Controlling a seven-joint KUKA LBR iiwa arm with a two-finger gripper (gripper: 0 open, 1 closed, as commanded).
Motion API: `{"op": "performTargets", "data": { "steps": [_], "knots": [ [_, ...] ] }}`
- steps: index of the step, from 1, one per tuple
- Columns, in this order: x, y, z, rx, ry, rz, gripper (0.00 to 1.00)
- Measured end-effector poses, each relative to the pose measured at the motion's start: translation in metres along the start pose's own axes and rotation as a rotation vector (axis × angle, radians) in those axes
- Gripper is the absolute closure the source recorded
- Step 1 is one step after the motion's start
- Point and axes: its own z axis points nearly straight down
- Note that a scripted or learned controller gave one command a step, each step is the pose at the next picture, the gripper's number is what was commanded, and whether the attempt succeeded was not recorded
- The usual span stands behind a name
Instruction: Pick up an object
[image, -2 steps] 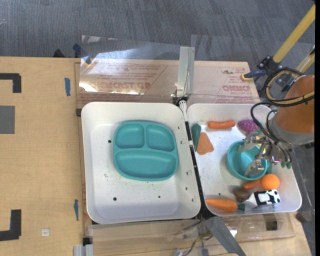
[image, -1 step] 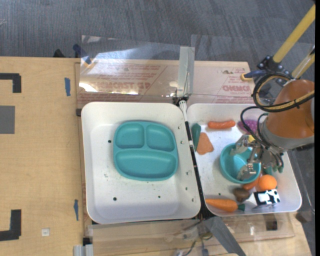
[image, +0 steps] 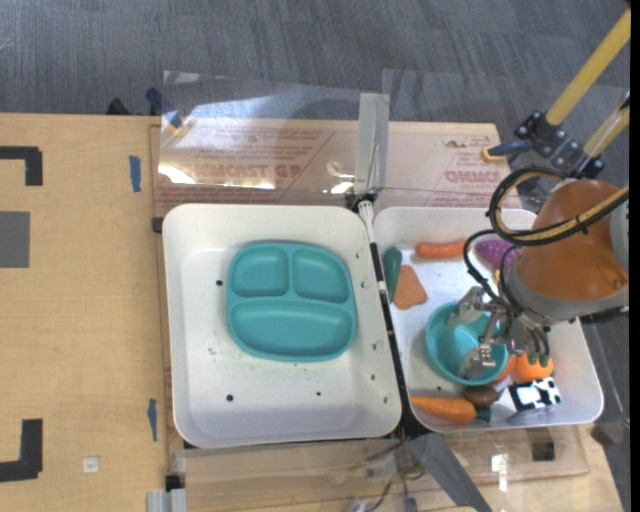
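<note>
worktop front edge (image: 300, 470): pale wood strip below both bins, small metal bits on it, too blurred to name.
carrot (image: 443, 407): orange, lying flat at the near edge of the right bin, just below the bowl.
black-and-white block (image: 534, 396): near right corner of the right bin, beside the carrot's right end; orange piece (image: 524, 366) just above it, partly under the arm.
right bin (image: 585, 385): white, shallow, crowded with small items.
left bin (image: 190, 330): white, shallow, touching the right bin along the centre seam.
teal bowl (image: 455, 345): round, upright, in the near middle of the right bin.
tool (image: 487, 340): metal fingers reaching down inside the bowl at its right side; cannot tell whether spread or closed, nothing clearly seen between them.
arm (image: 565, 255): orange band over grey body, comes in from the right, black cables looping over it, covers the right part of the right bin.
teal divided plate (image: 292, 302): three compartments, flat in the middle of the left bin, well apart from the tool.
orange wedge (image: 409, 288): left side of the right bin, beyond the bowl; dark green piece (image: 392, 266) just beside it against the seam.
second carrot (image: 440, 250): lying flat near the far wall of the right bin.
purple item (image: 492, 249): just right of the second carrot, partly hidden by the arm.
clear panel (image: 270, 150): upright behind the left bin, red mirrored lettering under it.
</note>
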Motion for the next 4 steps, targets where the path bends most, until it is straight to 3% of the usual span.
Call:
{"op": "performTargets", "data": {
  "steps": [1,2,3,4],
  "knots": [
    [0.032,0.013,-0.003,0.0,-0.022,0.049,0.0],
    [-0.041,-0.032,0.001,0.0,-0.002,0.035,0.0],
    [-0.043,-0.031,-0.012,0.001,-0.01,0.032,1.0],
    [0.033,-0.011,0.0,0.0,0.002,0.079,1.0]
  ]
}}
